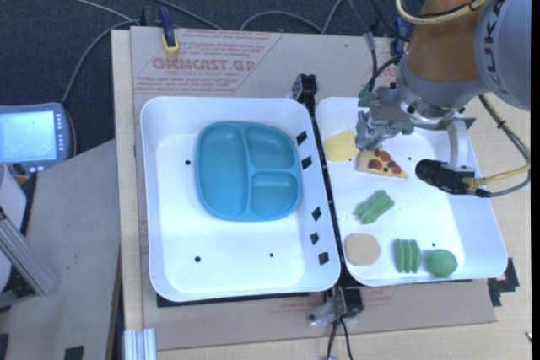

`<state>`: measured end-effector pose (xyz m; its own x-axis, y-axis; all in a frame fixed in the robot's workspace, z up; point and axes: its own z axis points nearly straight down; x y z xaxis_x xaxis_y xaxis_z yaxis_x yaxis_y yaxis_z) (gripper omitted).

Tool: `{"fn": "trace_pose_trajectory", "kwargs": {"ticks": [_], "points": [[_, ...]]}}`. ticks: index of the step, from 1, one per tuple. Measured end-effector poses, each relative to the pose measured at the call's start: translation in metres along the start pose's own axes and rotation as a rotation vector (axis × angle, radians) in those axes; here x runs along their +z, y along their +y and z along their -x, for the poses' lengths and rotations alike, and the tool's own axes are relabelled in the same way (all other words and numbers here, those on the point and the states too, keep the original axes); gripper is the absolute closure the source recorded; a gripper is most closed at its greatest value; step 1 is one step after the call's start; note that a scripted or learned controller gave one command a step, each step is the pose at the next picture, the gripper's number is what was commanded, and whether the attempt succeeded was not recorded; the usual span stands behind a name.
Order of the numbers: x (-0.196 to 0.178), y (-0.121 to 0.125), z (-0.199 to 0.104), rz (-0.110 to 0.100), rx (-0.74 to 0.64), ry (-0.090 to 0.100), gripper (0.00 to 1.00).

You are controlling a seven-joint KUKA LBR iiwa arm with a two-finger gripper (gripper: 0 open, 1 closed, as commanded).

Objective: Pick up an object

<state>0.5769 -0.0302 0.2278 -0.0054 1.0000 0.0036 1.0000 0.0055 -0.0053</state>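
My gripper (369, 140) hangs low over the back of the right bin (477, 215), between a yellow disc (340, 147) on its left and a pizza slice (384, 163) just below and to its right. The fingertips come down close to the slice's left end, and nothing shows between them. Further forward in the same bin lie a green ridged piece (373, 206), a tan round cookie (363, 249), a green striped piece (407, 255) and a green ball (441, 263).
The left bin (164, 206) holds a blue divided plate (249, 170). A black clamp strip (317, 181) runs between the two bins. A black cable end (443, 174) and a yellow hose hang from the arm over the right bin's right side.
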Motion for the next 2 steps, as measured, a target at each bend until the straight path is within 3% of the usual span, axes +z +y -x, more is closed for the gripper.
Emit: {"fn": "trace_pose_trajectory", "kwargs": {"ticks": [2], "points": [[0.008, -0.044, -0.104, 0.000, -0.001, -0.001, 1.00]]}}
